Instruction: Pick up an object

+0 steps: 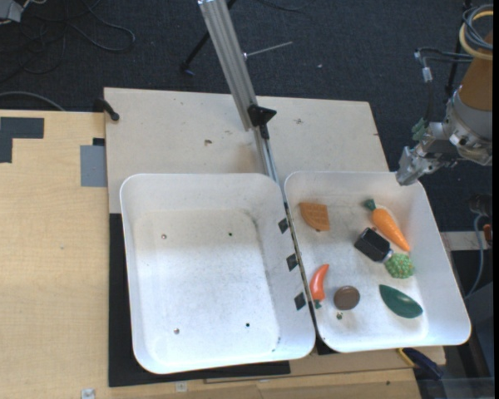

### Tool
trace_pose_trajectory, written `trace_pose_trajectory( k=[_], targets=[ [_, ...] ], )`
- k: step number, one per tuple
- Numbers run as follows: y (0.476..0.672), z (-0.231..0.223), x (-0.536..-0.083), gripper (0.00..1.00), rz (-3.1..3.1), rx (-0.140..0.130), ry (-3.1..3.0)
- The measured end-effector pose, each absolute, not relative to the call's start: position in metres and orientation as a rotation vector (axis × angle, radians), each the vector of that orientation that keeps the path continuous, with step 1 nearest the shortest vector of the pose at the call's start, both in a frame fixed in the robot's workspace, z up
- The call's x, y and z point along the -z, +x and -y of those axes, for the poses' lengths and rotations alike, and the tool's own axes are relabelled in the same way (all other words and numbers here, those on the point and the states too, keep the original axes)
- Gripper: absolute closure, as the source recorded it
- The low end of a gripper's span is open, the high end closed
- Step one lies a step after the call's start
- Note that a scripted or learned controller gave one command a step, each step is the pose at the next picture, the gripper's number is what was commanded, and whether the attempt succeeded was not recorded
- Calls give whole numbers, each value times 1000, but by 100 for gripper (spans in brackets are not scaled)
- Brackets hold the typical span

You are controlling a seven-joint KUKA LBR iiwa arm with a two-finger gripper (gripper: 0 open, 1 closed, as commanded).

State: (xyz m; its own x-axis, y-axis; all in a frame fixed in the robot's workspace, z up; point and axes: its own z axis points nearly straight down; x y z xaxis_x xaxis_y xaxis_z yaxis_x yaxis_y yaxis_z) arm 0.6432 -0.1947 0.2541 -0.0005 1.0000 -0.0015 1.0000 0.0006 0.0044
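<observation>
brown disc [346, 298] + red pepper [318, 282] + green leaf [400, 301] nearest in right bin [449, 327]; carrot [390, 227], black block [372, 244], bread [315, 216] farther. gripper [408, 173] over far right corner, grip state unclear.

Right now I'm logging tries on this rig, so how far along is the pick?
Nothing looks done yet: the carrot, the black block, the red pepper and the other items lie in the right bin. In hand: the gripper is at that bin's far right corner, with nothing seen between its fingers. Left: reaching one item, gripping and lifting it.
</observation>
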Motion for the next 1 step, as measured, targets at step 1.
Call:
trace_pose_trajectory(
  k=[1],
  targets=[
    [636, 133, -247, 100, -2229, 1, 2220]
  ],
)
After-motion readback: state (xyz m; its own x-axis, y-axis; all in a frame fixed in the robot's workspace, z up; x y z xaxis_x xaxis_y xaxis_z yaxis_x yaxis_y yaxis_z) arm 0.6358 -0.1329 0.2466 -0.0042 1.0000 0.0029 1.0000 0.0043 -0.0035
